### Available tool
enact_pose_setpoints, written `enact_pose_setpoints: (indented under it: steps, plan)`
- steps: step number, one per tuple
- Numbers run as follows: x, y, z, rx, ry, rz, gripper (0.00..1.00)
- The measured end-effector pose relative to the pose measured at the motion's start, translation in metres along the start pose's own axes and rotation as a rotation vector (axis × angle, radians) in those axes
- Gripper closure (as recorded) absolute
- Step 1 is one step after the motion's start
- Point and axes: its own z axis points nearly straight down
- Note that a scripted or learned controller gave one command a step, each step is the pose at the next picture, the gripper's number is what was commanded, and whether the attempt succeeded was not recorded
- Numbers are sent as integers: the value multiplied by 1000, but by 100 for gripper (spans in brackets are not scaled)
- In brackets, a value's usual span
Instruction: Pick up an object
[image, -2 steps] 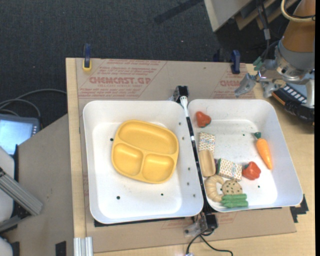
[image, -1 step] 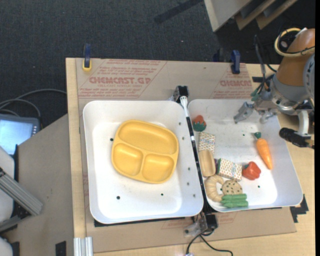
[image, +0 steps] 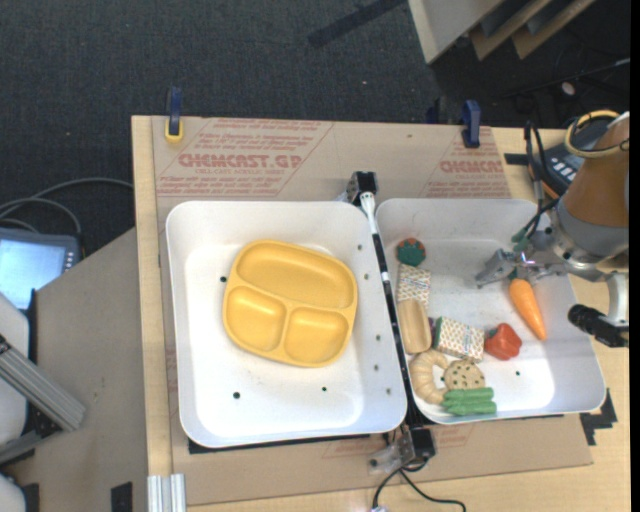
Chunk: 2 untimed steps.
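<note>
Bench board (image: 300, 150) reads "CHEMCAST GP" in red, printed twice along the 12 o'clock edge. Gripper (image: 497, 268) sits in the right bin (image: 580, 390), fingers splayed apart, nothing between them. Carrot (image: 527, 307) lies just at the gripper's 4 o'clock, in the bin's 3 o'clock half; long axis runs roughly 11-to-5, tip toward 5. Left bin (image: 200, 380) holds a yellow divided plate (image: 290, 303).

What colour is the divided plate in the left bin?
Yellow: the divided plate shows plainly in the camera view.
</note>
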Motion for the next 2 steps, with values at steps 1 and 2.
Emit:
enact_pose_setpoints:
  steps: [1, 2]
  plan:
    - [-1, 2, -11, -3, -9, -2, 100]
    - [68, 3, -105, -12, -12, -6, 100]
